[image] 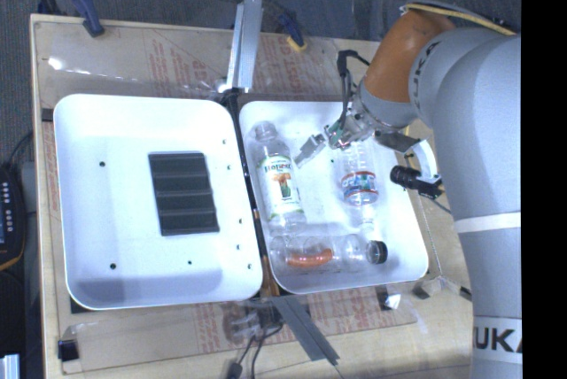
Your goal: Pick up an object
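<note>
Gripper hangs over the right bin, near its far edge, reaching in from the right below the arm's orange band. Its fingers are too small and blurred to judge how far apart they stand, and nothing can be seen between them. Just beside it, toward the bin's left wall, a clear bottle with a white label lies lengthwise, cap toward the far edge. On the gripper's other side, a second clear bottle with a blue and red label lies lengthwise toward the bin's right wall, its far end near the wrist. Along the near edge of the same bin a third clear bottle with an orange-red label lies crosswise, its dark cap pointing to the near right corner; it sits close to the near ends of the other two bottles.

The left bin sits side by side with the right one, their inner walls touching. A dark ribbed rectangular block lies flat near its middle, well apart from the bottles.
</note>
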